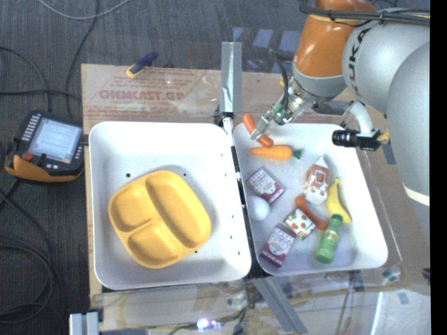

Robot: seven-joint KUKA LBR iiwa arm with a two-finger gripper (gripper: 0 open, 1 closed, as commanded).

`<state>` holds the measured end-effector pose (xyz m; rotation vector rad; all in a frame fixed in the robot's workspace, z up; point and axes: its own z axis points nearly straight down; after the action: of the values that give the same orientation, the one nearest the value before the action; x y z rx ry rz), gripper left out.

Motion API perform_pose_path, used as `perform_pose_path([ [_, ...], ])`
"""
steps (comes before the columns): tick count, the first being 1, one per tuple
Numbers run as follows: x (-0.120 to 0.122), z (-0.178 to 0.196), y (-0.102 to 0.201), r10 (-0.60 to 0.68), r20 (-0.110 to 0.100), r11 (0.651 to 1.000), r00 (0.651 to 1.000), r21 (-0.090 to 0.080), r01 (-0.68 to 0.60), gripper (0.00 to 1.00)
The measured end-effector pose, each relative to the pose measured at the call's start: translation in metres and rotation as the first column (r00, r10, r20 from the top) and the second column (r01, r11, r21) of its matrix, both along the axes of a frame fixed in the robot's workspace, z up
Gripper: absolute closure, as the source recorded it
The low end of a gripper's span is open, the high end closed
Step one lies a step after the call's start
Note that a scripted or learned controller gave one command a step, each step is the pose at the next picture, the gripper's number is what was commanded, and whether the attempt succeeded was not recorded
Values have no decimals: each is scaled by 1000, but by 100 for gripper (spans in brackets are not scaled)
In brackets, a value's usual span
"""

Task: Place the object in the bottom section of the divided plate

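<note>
1. The hand (260, 132) hangs at the right bin's (370, 208) far-left corner, over small carrots (255, 134); its grip cannot be told.
2. The yellow divided plate (159, 217) waits in the left bin (105, 187); crowded carrots risk a missed pick.

A smooth, slightly glossy yellow plastic is seen in the divided plate (159, 217). The two bins (112, 145) are of smooth white plastic. The bench (174, 93) looks like matt wood, and the arm (328, 33) shows glossy orange.
</note>
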<state>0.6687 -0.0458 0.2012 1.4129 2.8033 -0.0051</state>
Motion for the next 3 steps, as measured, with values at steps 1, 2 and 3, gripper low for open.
perform_pose_path([
  [1, -74, -19, 57, -518, -4, 855, 855, 2, 518, 100],
  [2, -116, -19, 136, -331, -3, 944, 944, 3, 331, 100],
  [3, -116, -19, 135, -331, -4, 944, 944, 3, 331, 0],
])
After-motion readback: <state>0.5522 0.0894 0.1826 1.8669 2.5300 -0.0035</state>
